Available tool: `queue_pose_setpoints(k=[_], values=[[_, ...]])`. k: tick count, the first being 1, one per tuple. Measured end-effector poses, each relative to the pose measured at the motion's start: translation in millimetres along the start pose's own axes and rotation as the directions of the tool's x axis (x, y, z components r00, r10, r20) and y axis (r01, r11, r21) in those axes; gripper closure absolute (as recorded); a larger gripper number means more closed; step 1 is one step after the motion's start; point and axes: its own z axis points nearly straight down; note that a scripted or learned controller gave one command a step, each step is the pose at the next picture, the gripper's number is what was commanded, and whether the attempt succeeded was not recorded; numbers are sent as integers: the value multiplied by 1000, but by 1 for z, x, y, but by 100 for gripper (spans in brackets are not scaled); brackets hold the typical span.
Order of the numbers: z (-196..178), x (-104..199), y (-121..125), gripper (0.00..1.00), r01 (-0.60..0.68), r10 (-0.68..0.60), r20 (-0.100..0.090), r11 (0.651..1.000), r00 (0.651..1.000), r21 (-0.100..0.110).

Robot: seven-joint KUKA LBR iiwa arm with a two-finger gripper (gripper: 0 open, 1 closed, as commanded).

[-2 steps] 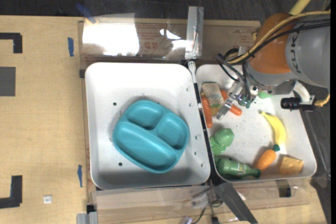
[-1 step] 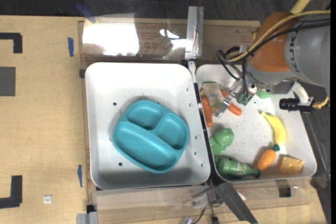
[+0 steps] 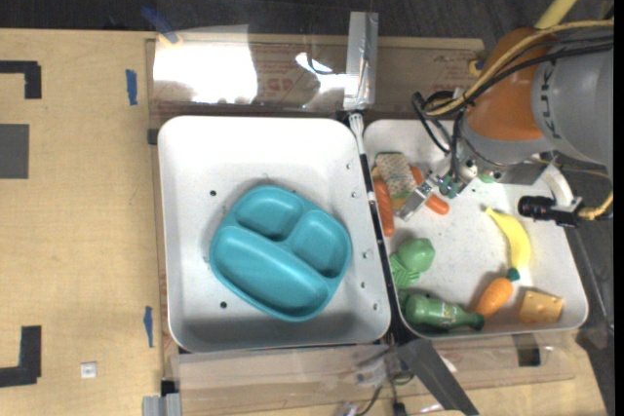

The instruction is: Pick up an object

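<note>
Dark carpet is showing beyond the desk (image 3: 68, 209), which is carrying two white bins side by side. From the one camera above, I am seeing the left bin (image 3: 185, 151) holding a teal divided tray (image 3: 281, 250) and nothing else that I can make out.

I am watching the arm (image 3: 546, 102) reaching in from the right over the right bin (image 3: 565, 258), its orange band sitting above the wrist. The end effector (image 3: 426, 195) is hanging low over that bin's upper left part, close to the wall between the bins. I cannot tell how it is set; the tip is too small and cluttered to read, and I am seeing nothing clearly caught in it.

Candidates are lying all round it. A carrot (image 3: 383, 207) is lying just to its left along the dividing wall, long axis running up and down the picture. A small orange piece (image 3: 437, 205) is sitting right at the tip, touching or nearly so. A brownish item (image 3: 392, 170) is lying just above and left. Further toward the near edge I am seeing a green toy (image 3: 413, 258), a green bottle (image 3: 441, 313) lying on its side, a banana (image 3: 514, 241) to the right, an orange toy (image 3: 495, 295) and a tan block (image 3: 539, 306).

I am judging the orange piece and the carrot the nearest picks; the carrot would want the closing direction set across its length.
</note>
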Motion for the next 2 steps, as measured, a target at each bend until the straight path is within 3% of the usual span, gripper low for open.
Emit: queue_pose_setpoints(k=[1, 2], values=[[-13, -3, 2, 100, 2, -2, 10, 1000, 1000, -6], [-102, 74, 54, 100, 29, -29, 1, 1000, 1000, -5]])
